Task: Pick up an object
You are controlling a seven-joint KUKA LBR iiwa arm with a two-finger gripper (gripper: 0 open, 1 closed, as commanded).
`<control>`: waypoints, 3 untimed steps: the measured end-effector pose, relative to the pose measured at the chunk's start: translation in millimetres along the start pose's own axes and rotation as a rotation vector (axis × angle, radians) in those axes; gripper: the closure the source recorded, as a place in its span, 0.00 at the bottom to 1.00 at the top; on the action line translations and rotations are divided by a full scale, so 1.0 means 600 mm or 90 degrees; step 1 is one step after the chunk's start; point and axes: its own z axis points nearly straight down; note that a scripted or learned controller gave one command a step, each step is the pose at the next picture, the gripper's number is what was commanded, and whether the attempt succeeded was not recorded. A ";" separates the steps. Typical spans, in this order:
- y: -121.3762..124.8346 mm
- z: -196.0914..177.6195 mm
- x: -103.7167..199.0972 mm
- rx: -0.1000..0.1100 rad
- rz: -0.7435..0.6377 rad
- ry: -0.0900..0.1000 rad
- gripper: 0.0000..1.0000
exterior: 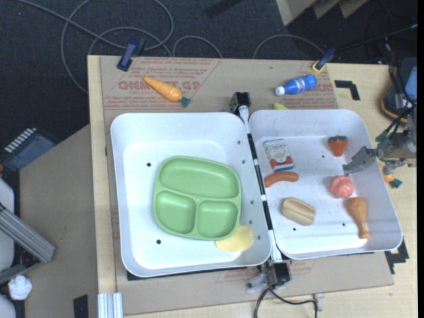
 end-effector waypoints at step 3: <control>0.060 0.214 -0.017 -0.001 0.000 0.000 1.00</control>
